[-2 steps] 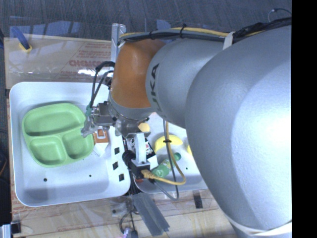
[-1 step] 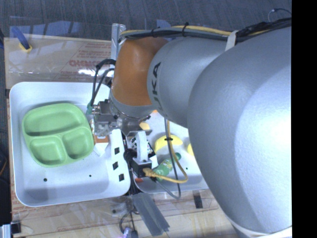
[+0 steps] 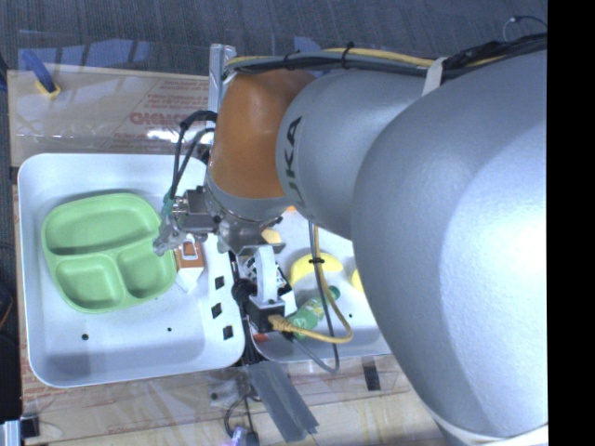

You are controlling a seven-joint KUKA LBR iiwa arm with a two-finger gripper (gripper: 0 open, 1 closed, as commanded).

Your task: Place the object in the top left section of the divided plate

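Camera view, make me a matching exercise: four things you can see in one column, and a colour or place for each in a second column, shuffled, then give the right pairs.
Things:
1. divided plate
2. band above the wrist
3. yellow object
4. left bin

Colour or place:
A. orange
B. white, holding the plate
C. green, three sections
D. in the right bin, partly behind the arm

Pairs: 1-C, 2-A, 3-D, 4-B

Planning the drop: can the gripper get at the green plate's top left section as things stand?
Probably yes. The gripper hangs by the plate's right rim, and its sections lie bare.
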